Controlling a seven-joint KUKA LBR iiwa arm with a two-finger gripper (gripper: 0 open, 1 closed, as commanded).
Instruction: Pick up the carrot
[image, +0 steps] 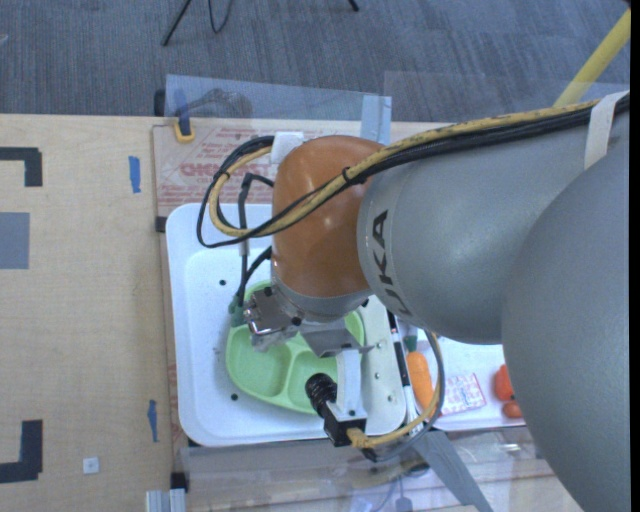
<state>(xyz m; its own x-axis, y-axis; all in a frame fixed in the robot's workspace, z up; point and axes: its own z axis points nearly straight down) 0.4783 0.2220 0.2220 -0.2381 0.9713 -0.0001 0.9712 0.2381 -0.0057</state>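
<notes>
**Jaws hidden under the wrist, carrot off to the right**

Jaws are buried beneath the arm's own bulk from this overhead slant, so whether they are released or clenched I cannot tell; nothing can be seen held in them. The orange band (318, 215) and the grey wrist below it hang over the left bin (190, 300), above a green divided plate (262, 368) that lies on the bin's white floor. A white bracket with a black fitting runs down from the wrist toward the near rim, and yellow and black cables loop around the band.

The carrot (419, 383) lies to the right of the wrist, just past the white bracket, near the seam between the two bins; the arm covers too much to say for certain which bin floor it rests on, though it looks to be at the left margin of the right one. Its long axis runs roughly toward and away from the camera, nearly upright in the frame, with its lower end tilting slightly rightward. A printed card (462, 392) sits just beside it on the right, and small red-orange objects (505, 388) lie farther right, partly cut off by the arm.

By my reading, the coming move calls for a shift rightward from the plate, then closing across the carrot's narrow width.
</notes>
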